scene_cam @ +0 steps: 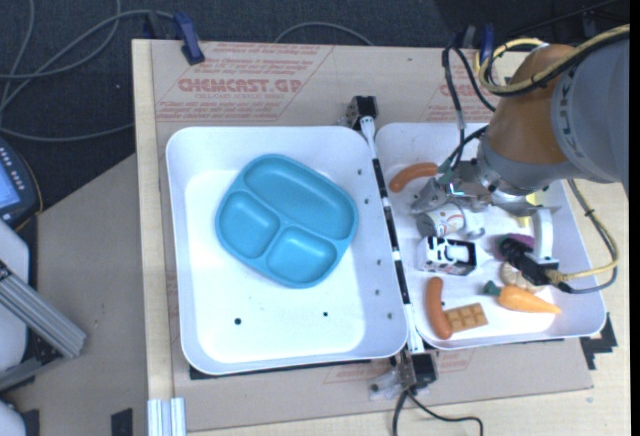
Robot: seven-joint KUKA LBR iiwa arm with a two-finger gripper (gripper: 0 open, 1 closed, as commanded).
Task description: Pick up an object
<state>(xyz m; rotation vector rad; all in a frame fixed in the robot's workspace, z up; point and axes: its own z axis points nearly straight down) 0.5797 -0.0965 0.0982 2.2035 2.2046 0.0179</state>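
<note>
Gripper [447,224] down inside right bin [590,319], left of centre, close to the wall shared with left bin [185,224]. Wide or narrow: cannot tell, wrist hides it from above. Nothing seen held.

Candidate objects, all in right bin:
- orange sausage [412,174], toward far-left corner, just beside gripper
- red sausage [434,307], near-left corner, touching biscuit [466,317]
- carrot [527,300], along near edge, toward right

Small black-and-white shape [450,254] right under the gripper; cannot tell whether it is an object or tool.

Left bin carries only the blue divided plate [287,219], well apart from the gripper.

Risks as judged:
- gripper sits between items, not over one; closing here likely grabs air
- orange sausage is round and smooth, so an off-centre pinch could squirt it against the bin wall
- red sausage and biscuit touch; going for either may drag both, or lift one and drop it
- bin wall close on the left, so a sideways correction could clip it
</note>
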